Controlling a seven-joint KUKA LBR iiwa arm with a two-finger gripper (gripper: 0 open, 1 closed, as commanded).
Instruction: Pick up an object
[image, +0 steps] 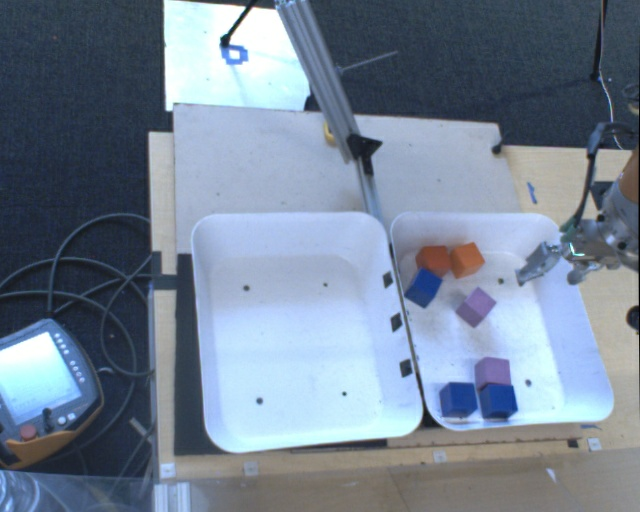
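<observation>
While tool (535, 264) hovers, state unclear, orange cubes (451, 260) lie near, leftward

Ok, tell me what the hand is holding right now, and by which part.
Nothing. The hand hangs over the right bin's upper right area, apart from every block, with no object between its fingers.

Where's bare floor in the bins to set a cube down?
The left bin floor is bare throughout. In the right bin, the middle strip between the purple cube and the near cluster is free. Crowded at the orange cubes, near the claw.
</observation>
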